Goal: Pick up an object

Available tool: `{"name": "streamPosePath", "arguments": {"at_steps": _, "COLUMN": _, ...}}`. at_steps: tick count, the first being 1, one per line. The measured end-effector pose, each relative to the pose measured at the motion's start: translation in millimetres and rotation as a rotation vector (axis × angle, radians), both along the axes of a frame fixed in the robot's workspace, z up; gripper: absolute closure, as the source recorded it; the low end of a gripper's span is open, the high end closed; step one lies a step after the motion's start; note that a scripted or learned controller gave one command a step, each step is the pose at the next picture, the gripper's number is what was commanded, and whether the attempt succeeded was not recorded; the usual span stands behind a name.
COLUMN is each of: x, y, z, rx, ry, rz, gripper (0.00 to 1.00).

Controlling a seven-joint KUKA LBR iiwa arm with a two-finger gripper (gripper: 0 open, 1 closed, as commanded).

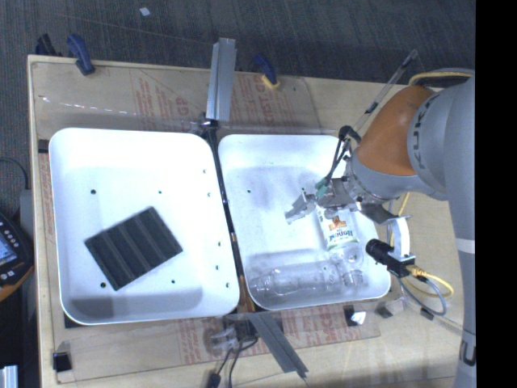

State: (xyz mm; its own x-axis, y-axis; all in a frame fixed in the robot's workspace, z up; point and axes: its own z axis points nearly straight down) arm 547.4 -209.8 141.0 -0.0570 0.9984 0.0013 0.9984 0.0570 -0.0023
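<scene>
In the right bin [258, 164], a small clear bottle with a white, orange and green label [341, 234] lies near the right wall. A larger clear plastic bottle [300, 281] lies on its side along the front wall. A black ribbed rectangular pad [133, 246] rests flat in the left bin [65, 208]. My gripper [311, 203] hangs low over the middle of the right bin, just up and left of the labelled bottle. The grey wrist and orange band [392, 140] rise behind it to the right. I see nothing clearly held.
A grey metal bar [220, 79] stands at the back between the bins, with blue clamps [81, 55] [265, 69] on the bench's far edge. Cables and a black fitting [392, 255] hang over the right bin's right rim. The right bin's left half is bare white floor.
</scene>
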Motion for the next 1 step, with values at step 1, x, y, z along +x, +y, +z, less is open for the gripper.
{"name": "streamPosePath", "arguments": {"at_steps": 1, "x": 0.0, "y": 0.0, "z": 0.0, "rx": 0.0, "ry": 0.0, "rz": 0.0, "gripper": 0.0}}
